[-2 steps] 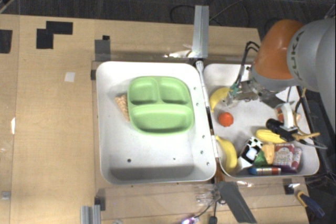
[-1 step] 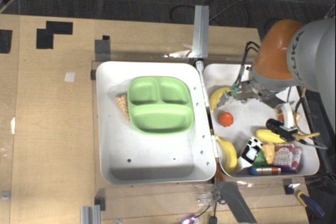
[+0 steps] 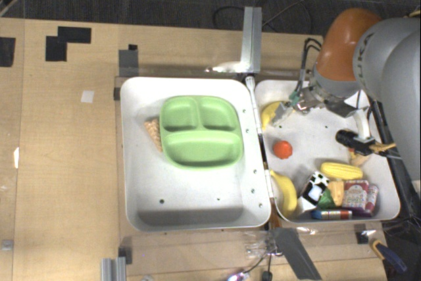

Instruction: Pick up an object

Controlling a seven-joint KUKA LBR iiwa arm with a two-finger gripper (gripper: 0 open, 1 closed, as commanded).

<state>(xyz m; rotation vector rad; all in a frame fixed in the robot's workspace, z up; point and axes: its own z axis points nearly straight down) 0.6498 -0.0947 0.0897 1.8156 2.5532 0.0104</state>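
Observation:
My gripper (image 3: 284, 110) reaches into the right bin (image 3: 299, 135) at its back left corner, the arm coming in from the right. Its tip hangs just right of a yellow banana (image 3: 268, 115) lying against the bin's left wall, very close to it or touching it. Nothing shows between the gripper and the banana. A small red-orange ball (image 3: 283, 149) lies on the bin floor just below the gripper. A second banana (image 3: 285, 189) lies at the front left of the same bin.
The right bin's front right holds a third yellow banana (image 3: 341, 171), a black-and-white block (image 3: 316, 186), a red-patterned packet (image 3: 358, 196) and a marker (image 3: 332, 213). The left bin (image 3: 191, 194) bears a green divided plate (image 3: 199, 130) with a tan waffle-like piece (image 3: 152, 133) beside it.

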